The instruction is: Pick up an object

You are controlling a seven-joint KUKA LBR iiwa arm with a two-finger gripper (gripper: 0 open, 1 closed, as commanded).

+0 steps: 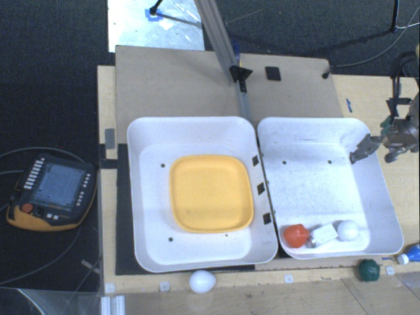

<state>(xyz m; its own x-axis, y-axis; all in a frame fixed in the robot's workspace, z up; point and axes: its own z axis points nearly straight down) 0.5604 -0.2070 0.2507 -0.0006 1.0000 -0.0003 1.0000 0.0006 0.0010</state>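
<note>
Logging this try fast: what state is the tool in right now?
Tool: above the right bin's far right corner, nothing seen in it; open or shut cannot be told.

A single fixed camera looks down at a slant from well above the tan wooden tabletop (289,94), taking in both shallow white plastic bins (147,176) and surrounding dark floor (52,58).
</note>
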